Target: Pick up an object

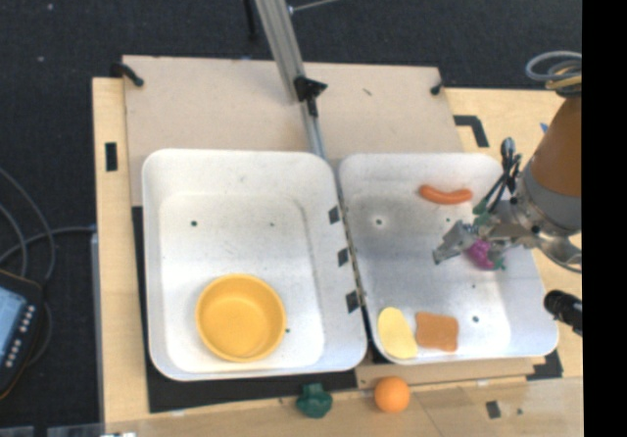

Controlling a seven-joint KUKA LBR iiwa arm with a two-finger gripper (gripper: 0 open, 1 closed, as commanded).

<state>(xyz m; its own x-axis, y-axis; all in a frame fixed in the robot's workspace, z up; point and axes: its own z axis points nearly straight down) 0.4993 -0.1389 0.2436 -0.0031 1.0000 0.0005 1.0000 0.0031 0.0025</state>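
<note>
The ball (392, 394) and green toy (314, 401) lie on the bench front. A small purple thing (481, 253) sits in the right bin (392, 190), touching the gripper (462, 242); whether it is grasped, I cannot tell. Lift slowly, straight up. Sausage (446, 194) lies behind.

My bench (113, 229) is a pale wooden board, and two shallow white bins sit on it side by side, the left bin (167, 180) touching the right bin (392, 175). On the bare front strip, just below the bins, lie an orange ball (392, 394) and a small dark green object (314, 401). A light brown sheet (216, 102) covers the rear of the bench behind the bins.
</note>
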